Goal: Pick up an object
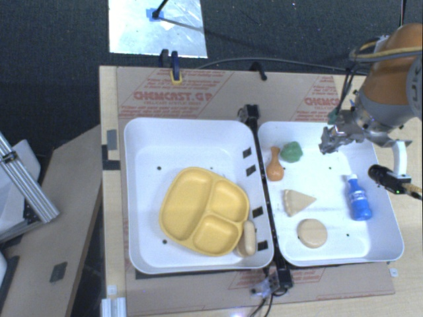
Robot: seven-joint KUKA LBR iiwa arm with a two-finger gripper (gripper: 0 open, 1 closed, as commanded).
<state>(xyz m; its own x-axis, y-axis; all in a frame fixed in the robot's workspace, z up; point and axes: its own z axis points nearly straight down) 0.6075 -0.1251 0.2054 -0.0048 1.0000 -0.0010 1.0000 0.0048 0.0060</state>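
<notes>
- Brown board covers the bench top, printed with red lettering, and carries both bins; a black and yellow clamp grips its far edge.
- Left bin, white and shallow, sits on the board's left half, its right wall touching the right bin along a seam marked with black tabs.
- Grey arm with its orange band reaches in over the far right corner of the right bin.
- Yellow compartment tray lies in the left bin, nearer its front edge and right wall, slightly turned.
- Gripper hangs above the right bin's far edge, just right of the green object; nothing shows between its fingers, and whether they are spread or pressed together I cannot tell at this angle.
- Blue bottle lies near the right bin's right wall, white cap toward the far edge.
- Tan round piece rests near the right bin's front edge.
- Pale wedge lies mid-bin, just beyond the round piece, close to the seam.
- Beige oblong piece, perhaps a bread roll, leans against the tray's front right corner in the left bin.
- Green object sits near the right bin's far edge.
- Orange pin-shaped piece lies beside the seam, just left of the green object.
</notes>
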